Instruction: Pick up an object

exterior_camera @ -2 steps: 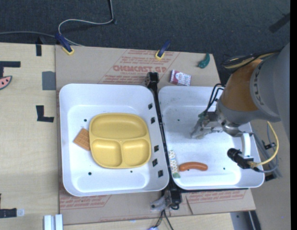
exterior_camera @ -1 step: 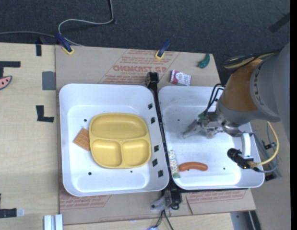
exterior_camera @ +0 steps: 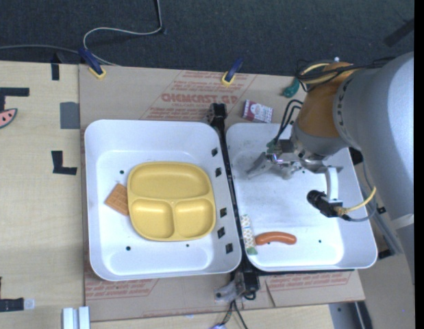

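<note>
Sausage [exterior_camera: 275, 238] lies well below the gripper [exterior_camera: 261, 164] and slightly right of it in the camera view, near the right bin's [exterior_camera: 348, 252] front wall, long axis running left-right, while the claw's spread fingers hold nothing.

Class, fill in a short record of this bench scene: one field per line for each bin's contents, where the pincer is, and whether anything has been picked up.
left bin: yellow divided plate, tan cracker tucked at its left edge
right bin: orange sausage near the front wall
pincer: over the right bin's rear half, apart from the sausage
picked up: nothing seen in the pincer
</note>
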`<state>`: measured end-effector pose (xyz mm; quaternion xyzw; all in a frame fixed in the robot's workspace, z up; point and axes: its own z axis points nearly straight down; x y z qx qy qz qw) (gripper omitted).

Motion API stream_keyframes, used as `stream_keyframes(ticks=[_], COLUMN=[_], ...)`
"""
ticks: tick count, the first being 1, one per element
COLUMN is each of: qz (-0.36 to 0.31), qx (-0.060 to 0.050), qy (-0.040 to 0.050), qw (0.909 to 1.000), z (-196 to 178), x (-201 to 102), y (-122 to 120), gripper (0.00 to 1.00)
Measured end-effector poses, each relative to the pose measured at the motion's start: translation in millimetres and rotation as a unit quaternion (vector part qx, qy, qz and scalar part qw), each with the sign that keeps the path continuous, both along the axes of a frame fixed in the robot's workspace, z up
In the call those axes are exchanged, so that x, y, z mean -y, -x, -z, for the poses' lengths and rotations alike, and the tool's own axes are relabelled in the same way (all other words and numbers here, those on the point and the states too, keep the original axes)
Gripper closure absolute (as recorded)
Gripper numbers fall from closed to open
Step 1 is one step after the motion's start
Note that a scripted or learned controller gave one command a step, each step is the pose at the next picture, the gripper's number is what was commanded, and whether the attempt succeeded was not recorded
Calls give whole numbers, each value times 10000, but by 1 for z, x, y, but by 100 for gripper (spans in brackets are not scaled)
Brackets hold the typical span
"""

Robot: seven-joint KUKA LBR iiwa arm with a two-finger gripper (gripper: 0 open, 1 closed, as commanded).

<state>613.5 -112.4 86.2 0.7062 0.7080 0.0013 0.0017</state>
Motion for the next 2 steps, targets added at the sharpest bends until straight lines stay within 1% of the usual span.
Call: stream_keyframes(ticks=[1, 2], qz=[10, 13], qx=[-9, 4], qy=[3, 13], qw=[10000, 10000], z=[0, -10], x=[-14, -13], y=[71, 70], gripper=[0, 100])
